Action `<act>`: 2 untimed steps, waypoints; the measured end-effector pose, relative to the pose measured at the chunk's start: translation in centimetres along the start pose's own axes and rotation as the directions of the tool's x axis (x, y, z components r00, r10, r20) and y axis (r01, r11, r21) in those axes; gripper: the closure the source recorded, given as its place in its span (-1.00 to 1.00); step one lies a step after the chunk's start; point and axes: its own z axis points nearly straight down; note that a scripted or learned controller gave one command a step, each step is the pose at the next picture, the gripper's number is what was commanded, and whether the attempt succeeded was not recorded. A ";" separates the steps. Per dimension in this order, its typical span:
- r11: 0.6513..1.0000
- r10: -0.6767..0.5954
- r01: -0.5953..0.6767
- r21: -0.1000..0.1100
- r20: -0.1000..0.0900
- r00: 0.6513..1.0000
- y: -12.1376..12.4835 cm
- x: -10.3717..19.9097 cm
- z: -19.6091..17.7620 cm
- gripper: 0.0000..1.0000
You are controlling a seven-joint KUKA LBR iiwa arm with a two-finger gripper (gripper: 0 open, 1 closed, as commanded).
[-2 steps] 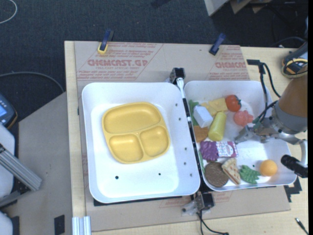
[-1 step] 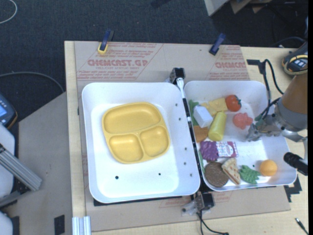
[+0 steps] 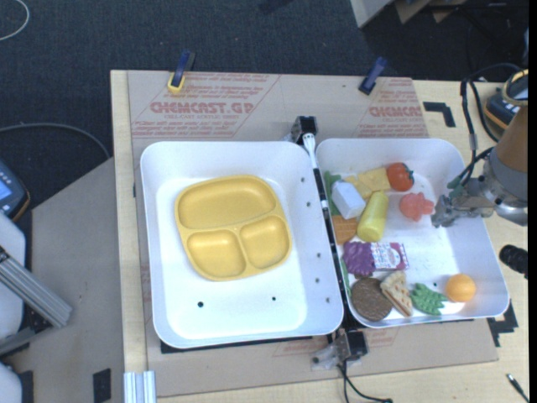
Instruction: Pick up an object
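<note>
The right bin (image 3: 470, 250) holds several toy foods: a red tomato (image 3: 400, 175), a pink piece (image 3: 414, 206), a yellow bottle-like piece (image 3: 373, 215), a white block (image 3: 346, 199), a purple grape bunch (image 3: 359, 259), a small pink-and-white carton (image 3: 389, 255), a brown cookie (image 3: 370, 299), a cracker wedge (image 3: 396, 290), a green leafy piece (image 3: 429, 299) and an orange (image 3: 460, 288). My gripper (image 3: 445, 212) hangs low over the right bin's right half, just right of the pink piece. Nothing shows between its fingers.
The left bin (image 3: 168, 292) carries a yellow three-compartment plate (image 3: 232, 225). Clamps (image 3: 179, 72) hold the cardboard base at the back. Cables run along the bench's right side and front edge. Bare bin floor lies between the gripper and the orange.
</note>
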 end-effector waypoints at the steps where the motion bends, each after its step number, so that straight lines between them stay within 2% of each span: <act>1: 1.000 0.002 -0.002 0.001 0.001 1.000 -0.3 -0.8 -4.7 1.00; 2: 1.000 0.001 -0.001 0.001 0.000 1.000 -0.2 -0.8 -7.7 1.00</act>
